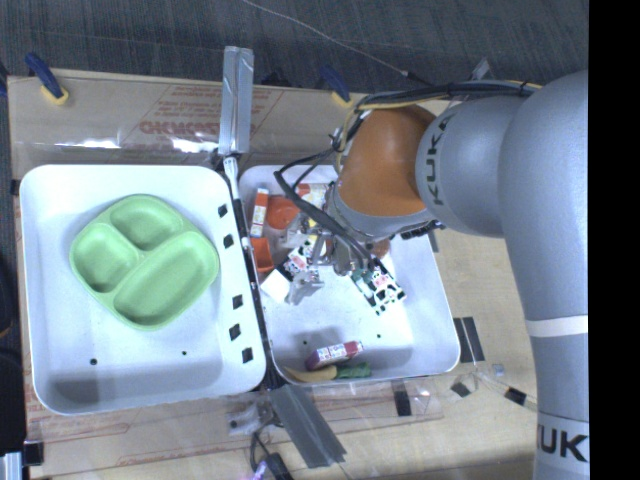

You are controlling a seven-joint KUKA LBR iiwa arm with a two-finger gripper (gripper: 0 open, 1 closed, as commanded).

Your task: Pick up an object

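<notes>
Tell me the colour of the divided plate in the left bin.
Pale green; the three-compartment plastic plate shows clearly in the camera view.

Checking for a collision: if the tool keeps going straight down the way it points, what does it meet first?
Probably the small white block or the bare floor of the right bin beside it; the tool hangs just above them, though depth is hard to judge.

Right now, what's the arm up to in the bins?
The arm reaches from the right and is down over the right bin, its pincer among small cluttered items. No item is clearly held between its fingers. The left bin holds a green divided plate, untouched.
</notes>
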